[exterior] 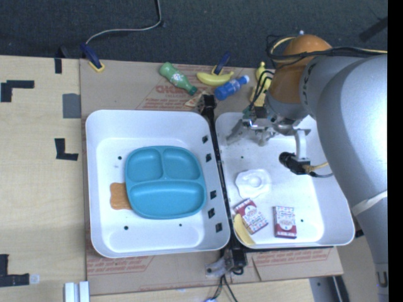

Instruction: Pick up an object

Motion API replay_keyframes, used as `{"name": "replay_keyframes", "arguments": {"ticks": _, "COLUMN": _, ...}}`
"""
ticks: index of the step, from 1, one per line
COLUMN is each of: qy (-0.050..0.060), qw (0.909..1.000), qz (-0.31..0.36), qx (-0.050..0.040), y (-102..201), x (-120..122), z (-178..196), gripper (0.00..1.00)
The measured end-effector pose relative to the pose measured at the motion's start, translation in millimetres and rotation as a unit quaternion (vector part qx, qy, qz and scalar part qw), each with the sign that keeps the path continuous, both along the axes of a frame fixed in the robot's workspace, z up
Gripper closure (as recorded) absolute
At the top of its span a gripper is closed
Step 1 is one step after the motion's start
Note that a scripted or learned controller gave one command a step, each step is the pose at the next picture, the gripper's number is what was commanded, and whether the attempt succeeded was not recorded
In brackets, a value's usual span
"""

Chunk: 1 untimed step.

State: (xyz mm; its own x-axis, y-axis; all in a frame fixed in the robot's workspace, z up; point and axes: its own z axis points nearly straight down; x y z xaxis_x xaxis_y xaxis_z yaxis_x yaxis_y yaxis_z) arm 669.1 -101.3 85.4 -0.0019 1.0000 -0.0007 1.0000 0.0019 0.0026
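Two white bins side by side, left bin (101, 231) bearing a blue divided plate (165, 181), with a tan slab (117, 196) tucked partly under its 9 o'clock edge. Gripper (253, 129) poised over the right bin (327, 228), toward the 11 o'clock corner; cannot tell how far open, nor whether anything is in it. Loose on the right bin's floor:
- white lump (253, 181) near the middle, at 6 o'clock from the gripper
- left packet (250, 214) and right packet (285, 221), both red and white, toward 6 o'clock
- yellow piece (241, 231), possibly fruit, just beside the left packet at 7 o'clock

Beyond the bins at 12 o'clock, a green bottle (176, 77), a banana (214, 78) and a blue bottle (230, 88).
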Motion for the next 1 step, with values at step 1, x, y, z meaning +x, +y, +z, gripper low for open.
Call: {"name": "replay_keyframes", "arguments": {"ticks": 1, "qy": 0.000, "qw": 1.0000, "qz": 0.000, "qx": -0.0007, "y": -0.3, "x": -28.9, "z": 0.5, "gripper": 0.00}}
